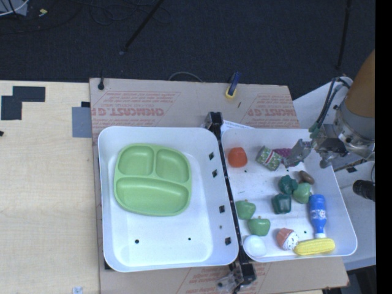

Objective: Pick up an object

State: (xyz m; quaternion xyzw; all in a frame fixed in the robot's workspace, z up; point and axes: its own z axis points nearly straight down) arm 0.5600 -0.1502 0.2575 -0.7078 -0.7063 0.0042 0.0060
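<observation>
Pincer (311, 154) above the right bin's (346, 222) far edge, grip state unclear — toys below; green tray (152, 179) in left bin (159, 250)

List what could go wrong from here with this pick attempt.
1. Crowding: the hand hovers near the right bin's far edge, where a green packet, a brown piece and dark green pieces lie close together, so it may nudge neighbours or catch two.
2. The blue bottle and yellow corn lie flat and rounded, and could roll or slip.
</observation>
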